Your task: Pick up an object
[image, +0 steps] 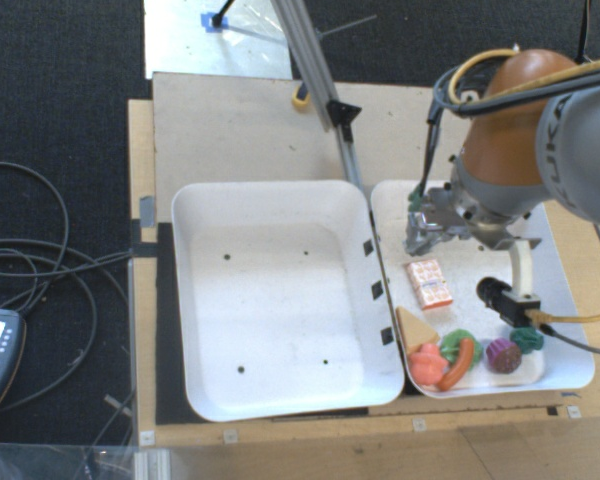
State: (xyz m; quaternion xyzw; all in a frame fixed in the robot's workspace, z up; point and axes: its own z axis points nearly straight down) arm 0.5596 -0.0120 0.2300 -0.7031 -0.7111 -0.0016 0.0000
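The gripper hangs over the upper left part of the right bin, just above a small pink-and-white box lying flat on the bin floor. Nothing shows between its fingers. Along the bin's near edge lie a tan wedge, a red-orange round fruit, an orange carrot-like piece on a green leafy toy, a purple round toy and a dark green piece.
The left bin sits beside the right one, with a divider ridge between them. A grey pole slants across the bench behind the bins. Cables lie on the floor at left. A black-and-yellow hose fitting hangs from the arm.
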